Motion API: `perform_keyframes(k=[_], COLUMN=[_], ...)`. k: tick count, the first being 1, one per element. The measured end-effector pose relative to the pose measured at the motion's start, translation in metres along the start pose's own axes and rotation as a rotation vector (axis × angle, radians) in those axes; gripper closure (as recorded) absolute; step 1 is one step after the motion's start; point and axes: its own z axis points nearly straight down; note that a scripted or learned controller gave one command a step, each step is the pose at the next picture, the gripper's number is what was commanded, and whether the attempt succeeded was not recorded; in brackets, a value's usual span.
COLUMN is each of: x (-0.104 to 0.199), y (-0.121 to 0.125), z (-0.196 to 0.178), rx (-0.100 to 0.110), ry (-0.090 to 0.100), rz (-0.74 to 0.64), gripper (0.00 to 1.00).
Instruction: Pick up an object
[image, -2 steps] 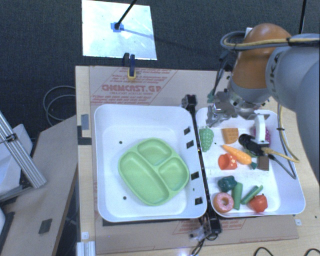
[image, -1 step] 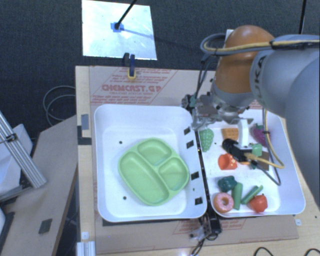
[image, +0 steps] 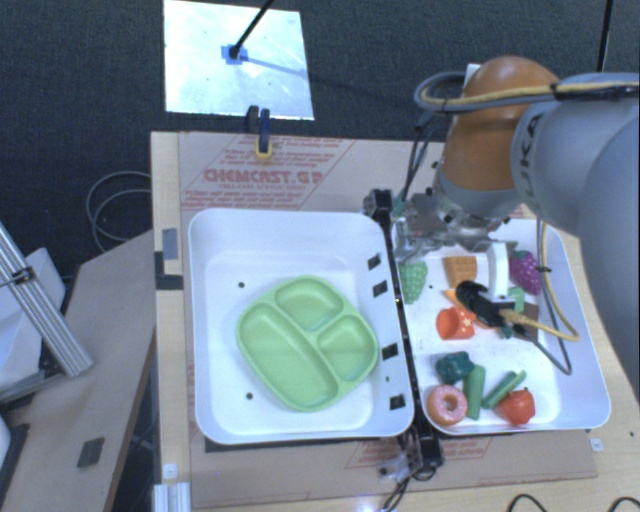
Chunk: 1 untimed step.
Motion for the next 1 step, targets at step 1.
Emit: perform_keyframes(k=[1], x=[0.0004], y=[-0.0029], z=[-0.0192], rx=[-0.002], ry=[0.001], rz=[-0.002], gripper=[1.00])
